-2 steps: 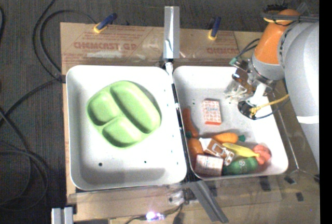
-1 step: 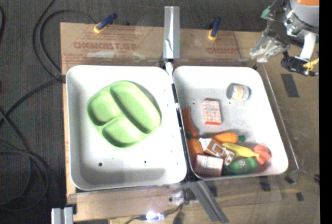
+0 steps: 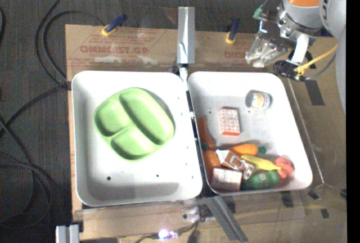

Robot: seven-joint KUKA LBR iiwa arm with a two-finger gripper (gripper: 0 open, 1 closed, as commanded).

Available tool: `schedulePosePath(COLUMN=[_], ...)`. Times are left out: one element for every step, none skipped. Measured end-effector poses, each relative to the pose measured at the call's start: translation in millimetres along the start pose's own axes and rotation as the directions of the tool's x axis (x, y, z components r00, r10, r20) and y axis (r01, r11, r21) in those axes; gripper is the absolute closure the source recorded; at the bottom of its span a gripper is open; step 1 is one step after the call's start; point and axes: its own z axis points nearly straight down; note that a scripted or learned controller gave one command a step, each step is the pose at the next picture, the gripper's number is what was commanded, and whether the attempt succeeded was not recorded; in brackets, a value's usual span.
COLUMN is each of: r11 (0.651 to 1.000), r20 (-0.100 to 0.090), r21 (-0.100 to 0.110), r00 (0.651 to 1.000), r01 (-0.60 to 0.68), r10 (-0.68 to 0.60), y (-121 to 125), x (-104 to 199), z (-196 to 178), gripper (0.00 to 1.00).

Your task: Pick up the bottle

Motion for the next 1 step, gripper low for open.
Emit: schedulePosePath(r11=[0.999], r20=[-0.002], r21=[0.001], r00=[0.999], r01=[-0.045], r10=[0.045], y=[-37.1], x=[49.1], z=[-14.1], gripper=[1.00])
